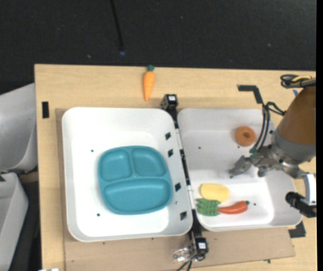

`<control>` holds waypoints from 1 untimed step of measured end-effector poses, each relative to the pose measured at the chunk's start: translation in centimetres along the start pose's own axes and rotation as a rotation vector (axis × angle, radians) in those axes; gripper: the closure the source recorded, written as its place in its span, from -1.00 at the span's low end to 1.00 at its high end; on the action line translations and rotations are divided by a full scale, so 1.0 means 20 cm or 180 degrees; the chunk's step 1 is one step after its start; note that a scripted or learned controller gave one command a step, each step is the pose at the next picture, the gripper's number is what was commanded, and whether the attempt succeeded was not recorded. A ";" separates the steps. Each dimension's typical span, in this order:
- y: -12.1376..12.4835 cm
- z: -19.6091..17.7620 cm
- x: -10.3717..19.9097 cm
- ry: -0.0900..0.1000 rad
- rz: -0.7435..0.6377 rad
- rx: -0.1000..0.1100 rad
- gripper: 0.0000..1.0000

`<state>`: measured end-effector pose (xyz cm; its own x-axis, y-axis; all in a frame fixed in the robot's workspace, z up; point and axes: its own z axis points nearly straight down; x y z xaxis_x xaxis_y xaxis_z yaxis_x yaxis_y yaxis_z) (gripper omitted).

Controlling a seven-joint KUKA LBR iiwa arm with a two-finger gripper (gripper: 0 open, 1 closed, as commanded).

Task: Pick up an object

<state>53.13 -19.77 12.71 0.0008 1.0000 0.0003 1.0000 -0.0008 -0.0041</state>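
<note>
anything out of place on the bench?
Yes: the toy carrot lies on the bare bench top behind the bins, outside both. The donut, yellow piece, and red pepper sit in the right bin.

A pale wooden bench (94,86) is sitting on dark, speckled flooring (178,21), while white, possibly plastic, housings (6,134) are crowding its left side

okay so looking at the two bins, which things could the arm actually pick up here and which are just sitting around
Pickable, in the right bin with the gripper:
doughnut
yellow piece
red pepper
green leafy piece

Lying about:
blue divided tray, left bin
carrot, on the bench behind the bins
</note>
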 end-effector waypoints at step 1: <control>0.00 0.14 -0.01 -0.0004 0.0005 -0.0008 -1.00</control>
<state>53.11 -19.87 9.95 0.0023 1.0000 -0.0011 1.0000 -0.0023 -0.0015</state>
